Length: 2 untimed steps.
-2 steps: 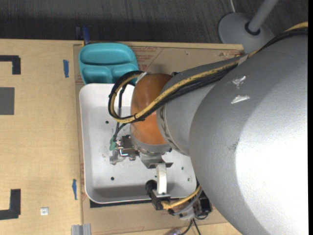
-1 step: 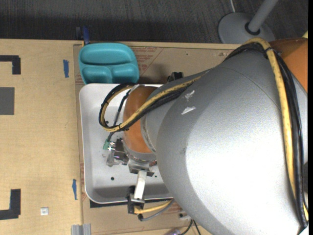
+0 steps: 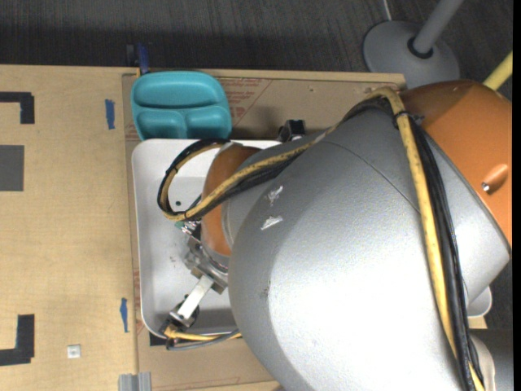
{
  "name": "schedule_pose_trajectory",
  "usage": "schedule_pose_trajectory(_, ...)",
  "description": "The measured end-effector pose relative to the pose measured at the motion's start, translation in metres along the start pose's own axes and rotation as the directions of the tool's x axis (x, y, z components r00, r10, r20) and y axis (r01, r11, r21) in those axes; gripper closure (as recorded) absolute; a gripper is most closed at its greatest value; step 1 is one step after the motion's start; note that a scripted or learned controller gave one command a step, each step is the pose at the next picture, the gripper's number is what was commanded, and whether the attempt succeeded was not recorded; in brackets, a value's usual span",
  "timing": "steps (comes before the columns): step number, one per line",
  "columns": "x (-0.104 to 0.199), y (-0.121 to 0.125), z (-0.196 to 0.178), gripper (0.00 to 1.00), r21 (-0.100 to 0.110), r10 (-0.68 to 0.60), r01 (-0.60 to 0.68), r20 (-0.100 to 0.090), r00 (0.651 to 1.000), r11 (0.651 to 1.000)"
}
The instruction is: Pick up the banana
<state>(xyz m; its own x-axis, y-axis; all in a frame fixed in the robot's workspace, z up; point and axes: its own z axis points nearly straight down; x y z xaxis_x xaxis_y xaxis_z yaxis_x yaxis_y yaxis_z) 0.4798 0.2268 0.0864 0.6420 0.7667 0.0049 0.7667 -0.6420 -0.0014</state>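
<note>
The claw (image 3: 198, 261) sits low in the white bin (image 3: 139, 243), by its wall on the bare counter (image 3: 65, 218) side, under the grey arm (image 3: 342, 259). How wide it stands I cannot tell, nor where the banana lies. It should be light and soft-skinned, best taken gently across its middle.

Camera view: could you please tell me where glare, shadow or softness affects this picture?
In the camera view, the arm looms near the lens, soft, with glare flecks on its grey shell; it shades the white bin beneath; the teal object is evenly lit and sharp.
</note>
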Motion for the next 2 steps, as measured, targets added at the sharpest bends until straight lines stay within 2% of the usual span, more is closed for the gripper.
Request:
schedule_pose_trajectory(1, -0.051, 0.043, -0.081, 0.0, -0.001, 0.061, -0.061, 0.006, 0.998, 0.998)
schedule_pose_trajectory(2, -0.005, 0.004, 0.001, 0.0, 0.001, -0.002, 0.002, 0.004, 1.0, 1.0)
